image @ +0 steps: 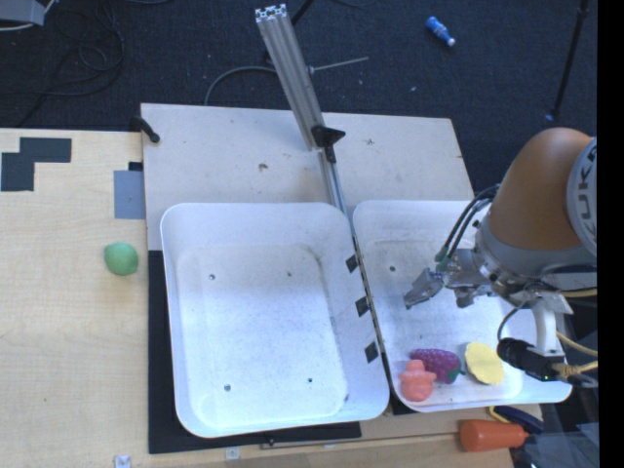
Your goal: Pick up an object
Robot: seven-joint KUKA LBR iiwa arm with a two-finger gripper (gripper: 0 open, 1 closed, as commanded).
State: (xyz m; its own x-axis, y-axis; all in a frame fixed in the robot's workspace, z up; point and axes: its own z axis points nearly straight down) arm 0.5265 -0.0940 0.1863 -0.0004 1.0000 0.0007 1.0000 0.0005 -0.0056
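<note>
- Three toys lie at the near end of the right bin (409, 224): a purple toy (437, 362), an orange toy (417, 381) touching it, and a yellow toy (484, 363) just beside.
- The gripper (425, 290) hovers above them with nothing between its fingers; how wide they stand I cannot tell.
- The yellow toy, lying apart, looks the cleanest pick: come straight down.
- The bin's near rim is close; more room lies toward the far end.

A robotics lab: loose cables (78, 27) on dark carpet, an aluminium rail (292, 71), two white bins (195, 224).
</note>
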